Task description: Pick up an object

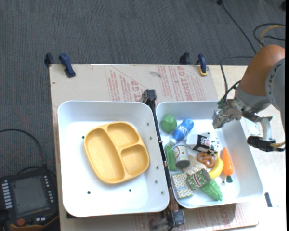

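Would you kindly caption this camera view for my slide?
KUKA gripper hovers at the right bin's upper edge above mixed toys; yellow divided plate lies in the left bin.

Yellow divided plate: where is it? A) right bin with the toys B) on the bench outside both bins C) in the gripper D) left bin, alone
D: the yellow divided plate lies flat in the left bin, while the toys, such as the carrot, sit in the right bin.

Grey arm (274, 88) with a rounded orange band (260, 71), dark cables trailing beside it.
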